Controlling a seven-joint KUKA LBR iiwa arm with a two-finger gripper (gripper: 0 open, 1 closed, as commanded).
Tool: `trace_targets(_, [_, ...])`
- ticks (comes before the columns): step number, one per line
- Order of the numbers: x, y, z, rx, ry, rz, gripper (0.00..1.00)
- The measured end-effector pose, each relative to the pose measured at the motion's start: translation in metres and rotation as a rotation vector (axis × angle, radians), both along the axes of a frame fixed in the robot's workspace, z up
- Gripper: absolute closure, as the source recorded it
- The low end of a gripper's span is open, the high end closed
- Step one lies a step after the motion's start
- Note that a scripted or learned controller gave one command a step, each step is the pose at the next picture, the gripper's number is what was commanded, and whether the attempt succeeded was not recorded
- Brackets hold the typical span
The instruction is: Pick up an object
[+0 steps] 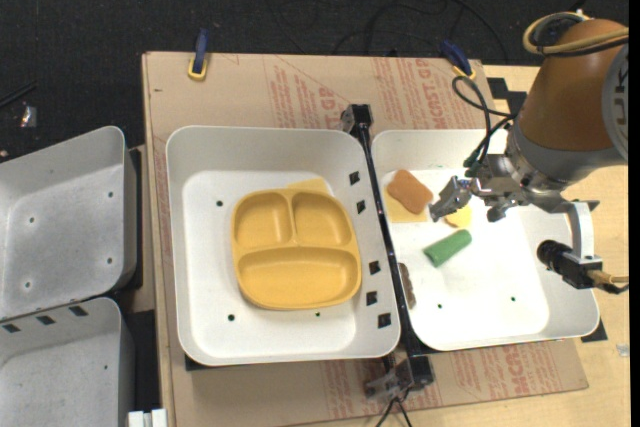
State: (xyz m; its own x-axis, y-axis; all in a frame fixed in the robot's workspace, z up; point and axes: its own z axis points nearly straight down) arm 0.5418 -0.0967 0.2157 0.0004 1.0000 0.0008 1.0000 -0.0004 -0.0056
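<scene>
yellow divided tray (pixel 296 250) sits in left bin (pixel 200 315). green block (pixel 447 247), orange block (pixel 408 190) in right bin (pixel 520 320); gripper (pixel 468 196) hovers betw them over a yellow bit (pixel 459 217), holds nothing.

- Two white bins (pixel 190 245) are set side by side on the bench.
- A yellow divided tray (pixel 296 248) is seen in the left bin.
- An orange block (pixel 408 190) and a green cylinder (pixel 447 247) are seen in the right bin.
- The gripper (pixel 462 198) is positioned just above them.
</scene>
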Motion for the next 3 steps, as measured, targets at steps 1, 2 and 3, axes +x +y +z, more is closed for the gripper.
trace_targets(1, [0.004, 0.003, -0.063, 0.0, 0.001, -0.001, 0.0])
trace_targets(2, [0.004, 0.003, -0.116, -0.002, -0.006, -0.001, 0.0])
trace_targets(3, [0.005, 0.002, -0.101, -0.003, -0.01, -0.004, 1.0])
